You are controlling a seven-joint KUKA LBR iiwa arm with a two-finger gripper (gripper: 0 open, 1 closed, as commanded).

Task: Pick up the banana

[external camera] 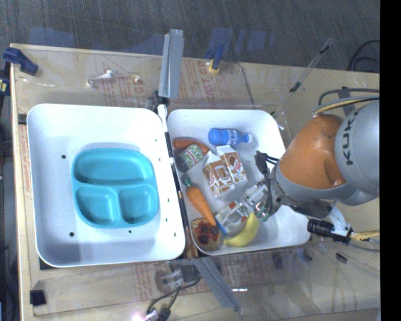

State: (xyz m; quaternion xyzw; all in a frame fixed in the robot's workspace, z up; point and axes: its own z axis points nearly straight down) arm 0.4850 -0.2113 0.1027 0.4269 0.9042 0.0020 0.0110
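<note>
Down in the right bin point(281, 136), toward its near wall, the banana point(246, 231) is lying curved, its long axis running from low-left up to the right, with the upper tip pointing at the arm. The tool point(244, 210) is hanging directly over it, just above the fruit's inner curve and overlapping it from this slant, so whatever gap is left is mostly vertical rather than sideways. Whether the tool is released or clenched I cannot tell; the metal parts are blurring into the clutter below, and no fruit is visibly caught in it.

Neighbours are crowding the target. A carrot point(200, 203) is lying just to the banana's left, angled the other way, and a small cup of berries point(206, 233) is sitting against the banana's lower end, at the bin's near-left corner. A patterned carton point(224, 172) is resting just beyond the tool, toward the bin's middle, with a blue bottle point(228, 137) near the far wall.

The arm point(317, 162) is reaching in from the bench's right edge, its orange band bulging over the bin's right wall, wrist bent down and leftward into the near half of the bin. The left bin point(43, 179) is holding a teal divided tray point(115, 186), well apart from the action.

Judgement: a straight descent across the banana's short width looks most promising; the cup and carrot risk being caught.
</note>
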